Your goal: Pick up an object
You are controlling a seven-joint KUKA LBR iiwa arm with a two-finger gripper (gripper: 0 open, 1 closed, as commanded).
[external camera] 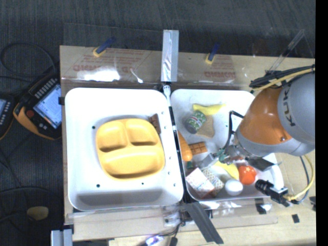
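Over the right bin [180,102], the arm's orange band and grey wrist [266,124] are covering much of the far side, so part of the contents is lying hidden beneath. The gripper [221,157] is reaching down among the clutter near the bin's middle; whether it is clenched or released, cannot tell. Objects are crowding the bin: a yellow banana-like piece [206,108] near the back wall, a green patterned can [195,121] just beside it, an orange block [197,148], a white-and-red box [203,181] toward the front, a white egg shape [234,187] and an orange-red ball [247,174] touching or nearly touching each other. Small items around the gripper are too jumbled to name. Left bin [77,152] is holding a yellow compartment tray [130,146], lying flat.
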